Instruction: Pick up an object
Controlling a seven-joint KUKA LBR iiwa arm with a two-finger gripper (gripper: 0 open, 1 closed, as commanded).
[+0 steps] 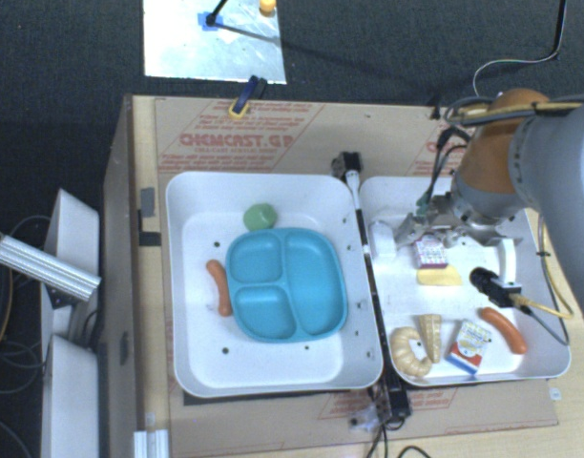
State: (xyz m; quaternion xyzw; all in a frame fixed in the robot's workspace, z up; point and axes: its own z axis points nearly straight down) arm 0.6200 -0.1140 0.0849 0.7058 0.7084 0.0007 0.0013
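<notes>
My gripper (431, 234) hangs low over the back of the right bin (540, 256), the grey arm reaching in from the right. Just in front of it, touching or nearly touching, lies a small white packet with a pink pattern (428, 255). A yellow block (439, 277) lies just in front of the packet. A white object (382, 238) sits to the gripper's left by the bin wall. Along the bin's front lie a croissant (409, 350), a pale cone (429, 332), a red and blue carton (469, 345) and an orange sausage (503, 330).
The left bin (201, 208) holds a blue divided plate (284, 284), a green round object (260, 217) behind it and an orange sausage (219, 287) at its left. A ridge (361, 232) divides the two bins.
</notes>
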